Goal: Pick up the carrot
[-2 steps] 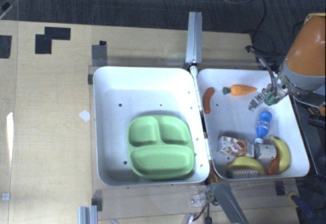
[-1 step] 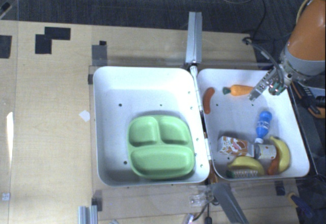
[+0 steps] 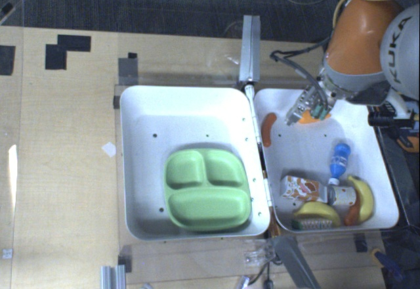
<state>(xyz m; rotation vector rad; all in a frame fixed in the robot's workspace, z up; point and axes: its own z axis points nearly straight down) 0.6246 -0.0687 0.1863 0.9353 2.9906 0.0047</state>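
Touching the gripper (image 3: 303, 112) – carrot (image 3: 311, 117), just beside its fingers

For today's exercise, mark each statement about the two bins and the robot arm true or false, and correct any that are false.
1. The green divided plate lies in the left bin. True.
2. The blue bottle lies in the left bin. False: it lies in the right bin.
3. The gripper is over the right bin's far end, with something orange at its tip. True.
4. Bananas lie at the right bin's far end. False: they lie at its near end.
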